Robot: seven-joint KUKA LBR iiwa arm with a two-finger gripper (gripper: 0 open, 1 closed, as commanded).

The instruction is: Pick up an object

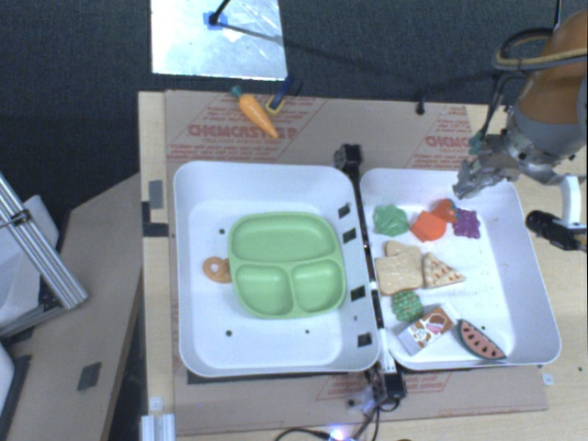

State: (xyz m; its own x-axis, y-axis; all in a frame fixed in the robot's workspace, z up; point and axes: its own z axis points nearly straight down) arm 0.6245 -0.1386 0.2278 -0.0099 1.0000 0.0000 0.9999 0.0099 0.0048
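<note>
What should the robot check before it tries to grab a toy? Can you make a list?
1. Gripper above the right bin: ok.
2. Toys within reach there, like the orange piece and purple grapes: ok.
3. Holding something already: cannot tell.
4. Toys spaced apart: not ok, orange piece, grapes and green leafy toy crowd together.
5. Toy carrot inside a bin: not ok, it lies on the cardboard.
</note>
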